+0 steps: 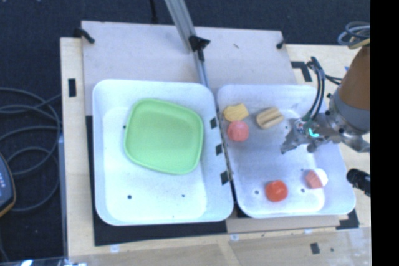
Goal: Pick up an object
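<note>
Gripper (293,140) over right bin (262,209), mid-right, nothing between its fingers; open or closed, can't tell. Approach step, I'd say. Nearest candidate: tan block (269,117), just up-left. Next: pick a target, centre over it, then descend.

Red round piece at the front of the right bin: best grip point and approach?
Take the red round piece across its middle, coming straight down from above. It looks rounded with no handle or edge to favour, and it lies apart from the pink-and-white piece, with bare bin floor on either side for the fingers. The bin's front wall is close, so I'd close left-right.
</note>
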Action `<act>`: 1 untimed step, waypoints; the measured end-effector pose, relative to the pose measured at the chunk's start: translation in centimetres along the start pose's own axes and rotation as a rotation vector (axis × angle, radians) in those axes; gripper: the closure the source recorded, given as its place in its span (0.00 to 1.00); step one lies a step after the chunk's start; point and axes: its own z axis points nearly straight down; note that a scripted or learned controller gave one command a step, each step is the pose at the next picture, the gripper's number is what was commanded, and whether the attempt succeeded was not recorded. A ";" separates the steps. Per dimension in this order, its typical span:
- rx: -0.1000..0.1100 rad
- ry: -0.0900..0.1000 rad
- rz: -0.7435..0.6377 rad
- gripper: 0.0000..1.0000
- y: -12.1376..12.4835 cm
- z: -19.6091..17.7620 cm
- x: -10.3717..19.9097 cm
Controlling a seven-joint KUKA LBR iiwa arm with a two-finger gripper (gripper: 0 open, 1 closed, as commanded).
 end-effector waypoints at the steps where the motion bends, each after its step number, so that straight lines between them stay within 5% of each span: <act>1: 0.000 0.000 0.000 0.00 0.0 0.0 0.0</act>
